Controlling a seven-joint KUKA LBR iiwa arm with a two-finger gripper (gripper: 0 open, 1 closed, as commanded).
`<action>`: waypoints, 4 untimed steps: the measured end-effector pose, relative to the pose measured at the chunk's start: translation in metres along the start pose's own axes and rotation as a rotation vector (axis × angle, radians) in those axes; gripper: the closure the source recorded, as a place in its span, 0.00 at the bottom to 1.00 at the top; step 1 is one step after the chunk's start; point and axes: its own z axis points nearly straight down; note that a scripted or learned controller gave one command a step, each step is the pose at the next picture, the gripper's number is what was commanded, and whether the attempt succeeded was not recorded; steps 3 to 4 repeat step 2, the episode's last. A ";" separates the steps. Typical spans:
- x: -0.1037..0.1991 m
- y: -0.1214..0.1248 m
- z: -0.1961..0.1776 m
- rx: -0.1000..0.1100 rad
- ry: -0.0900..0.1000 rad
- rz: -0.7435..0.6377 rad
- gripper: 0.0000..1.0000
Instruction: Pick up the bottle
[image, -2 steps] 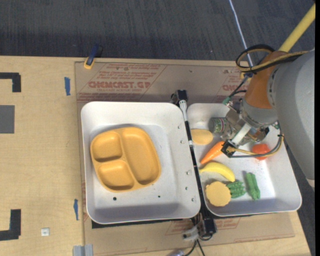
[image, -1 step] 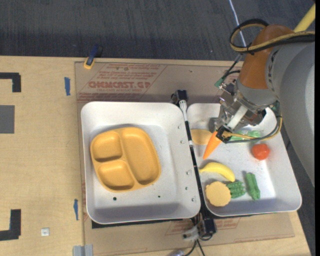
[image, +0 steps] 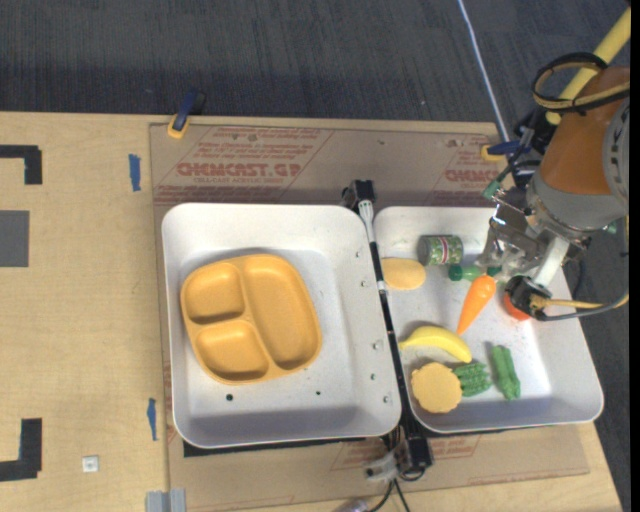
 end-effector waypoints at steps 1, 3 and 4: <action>-0.049 -0.001 -0.001 0.000 0.000 -0.082 1.00; -0.063 0.003 -0.032 -0.005 0.000 -0.466 1.00; -0.063 0.003 -0.032 -0.005 0.000 -0.466 1.00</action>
